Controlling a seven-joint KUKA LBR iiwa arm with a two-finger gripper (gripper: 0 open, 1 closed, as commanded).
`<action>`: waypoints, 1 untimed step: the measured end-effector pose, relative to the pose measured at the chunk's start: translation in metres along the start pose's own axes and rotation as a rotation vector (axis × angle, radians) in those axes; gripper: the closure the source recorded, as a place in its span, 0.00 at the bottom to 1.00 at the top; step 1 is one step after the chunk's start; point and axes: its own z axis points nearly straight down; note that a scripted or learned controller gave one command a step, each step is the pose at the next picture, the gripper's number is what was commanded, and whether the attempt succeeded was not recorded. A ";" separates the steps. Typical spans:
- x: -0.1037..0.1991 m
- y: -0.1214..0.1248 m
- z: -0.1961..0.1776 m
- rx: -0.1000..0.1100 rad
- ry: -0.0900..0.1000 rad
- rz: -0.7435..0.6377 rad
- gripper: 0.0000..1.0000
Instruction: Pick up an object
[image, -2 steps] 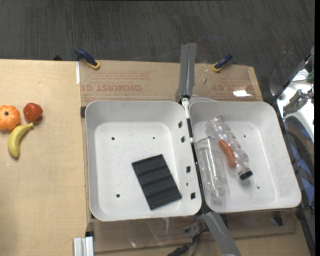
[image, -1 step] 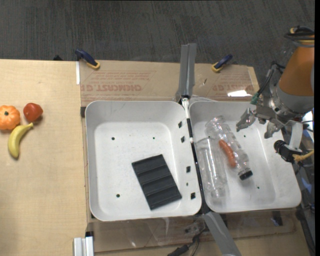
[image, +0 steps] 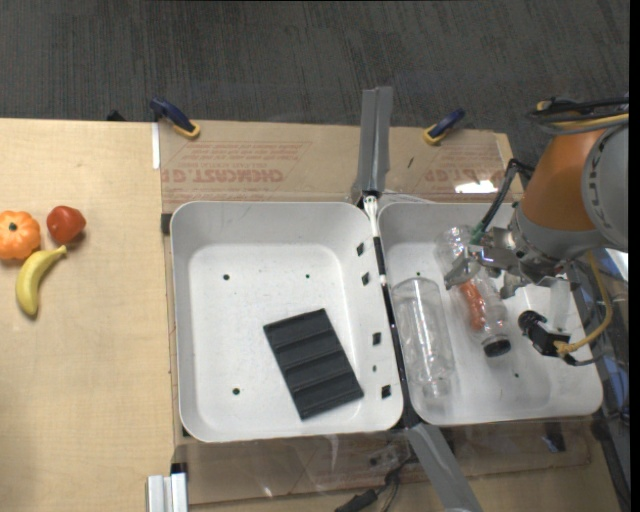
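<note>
The left bin (image: 200, 300) lay open around its black ridged block (image: 312, 362), while a clear bottle (image: 422, 335) and orange-filled bottle (image: 480, 312) crowded the right bin (image: 560, 395).

Robotics lab test station: two shallow white bins (image: 190, 330) side by side on a cardboard-lined tabletop (image: 80, 400), sheet held by spring clamps (image: 174, 117) at the far edge, grey-and-orange industrial arm (image: 570, 190) at right, toy fruit (image: 40, 250) laid out at left.

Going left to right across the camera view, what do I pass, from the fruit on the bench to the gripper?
Banana → orange fruit → red fruit → black ridged block in the left bin → clear bottle in the right bin → small bottle with orange contents → gripper.
</note>
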 end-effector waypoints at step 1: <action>-0.046 -0.019 0.031 0.003 0.000 -0.080 0.00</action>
